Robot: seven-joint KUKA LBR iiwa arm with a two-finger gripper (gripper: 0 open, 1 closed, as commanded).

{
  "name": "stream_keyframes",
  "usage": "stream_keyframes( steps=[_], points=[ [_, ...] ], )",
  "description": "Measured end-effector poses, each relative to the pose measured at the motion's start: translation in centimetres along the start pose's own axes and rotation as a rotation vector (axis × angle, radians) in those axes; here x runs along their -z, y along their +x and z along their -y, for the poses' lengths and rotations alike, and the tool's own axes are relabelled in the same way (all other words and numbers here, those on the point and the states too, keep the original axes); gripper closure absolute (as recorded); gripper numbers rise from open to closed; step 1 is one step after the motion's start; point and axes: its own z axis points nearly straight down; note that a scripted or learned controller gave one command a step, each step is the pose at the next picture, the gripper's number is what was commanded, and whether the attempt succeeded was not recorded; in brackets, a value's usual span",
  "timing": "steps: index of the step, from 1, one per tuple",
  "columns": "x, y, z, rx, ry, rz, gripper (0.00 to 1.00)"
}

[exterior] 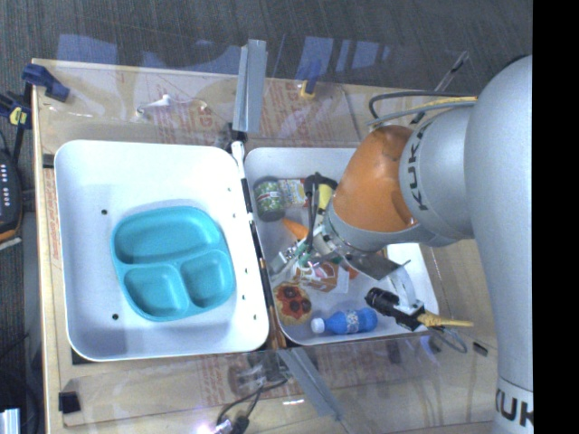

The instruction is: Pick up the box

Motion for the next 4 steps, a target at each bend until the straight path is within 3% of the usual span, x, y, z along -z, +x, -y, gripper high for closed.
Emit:
stream_keyframes(
  steps=[1,2,3,4],
  points=[
    [0.8,0.4,-0.2,0.008,0.003,-0.009,1.00],
    [0.9,0.0,0.0,0.003,0.003,-0.003,0.00],
    [-1.5,-5.2,-3.4,-0.007,0.007,-0.020,0.00],
    [-2.5,-9.7,-9.0,-0.023,0.011,-0.017,0.00]
  ],
)
